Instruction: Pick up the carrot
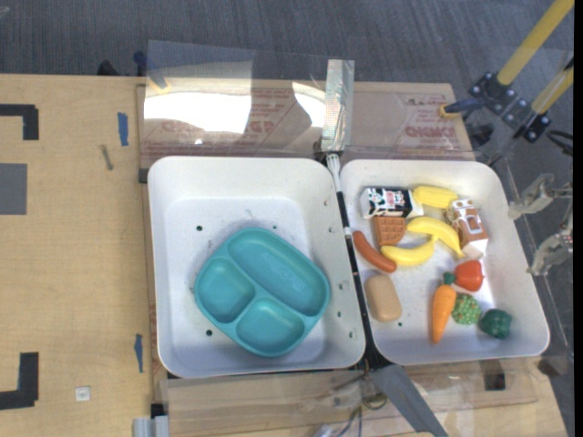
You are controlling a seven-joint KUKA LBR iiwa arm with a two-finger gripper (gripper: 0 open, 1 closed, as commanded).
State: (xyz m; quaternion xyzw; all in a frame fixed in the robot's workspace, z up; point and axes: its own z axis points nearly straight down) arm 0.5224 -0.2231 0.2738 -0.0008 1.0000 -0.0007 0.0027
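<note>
1. Carrot location: small orange plastic carrot with a green leafy top (pixel 442 309) lies in the right shallow white bin (pixel 517 244), lower half, near the front wall. Its green top points up-view and its tip toward the front rim.
2. Neighbours: red plastic tomato-like piece (pixel 469 275) just beside the green top; green broccoli-like floret (pixel 466 309) touching or nearly touching its right flank; tan potato-shaped piece (pixel 383 298) apart on its left. Two yellow plastic bananas (pixel 422 241) lie further back.
3. End effector: state cannot be told from this frame.
4. Step in hand (judgement): approach not begun; carrot lies untouched in the bin.
5. Next move (judgement): descend over the carrot's mid-body, closing across its narrow width. The floret side leaves little clearance, so a collision is likely there.
6. Left white bin (pixel 173 244) holds a teal three-compartment plastic tray (pixel 262 289).
7. Writing: reddish print on the cardboard (pixel 419 121) behind the bins, too blurred to read. Black-and-white carton-like toy (pixel 386 199): no legible text.
</note>
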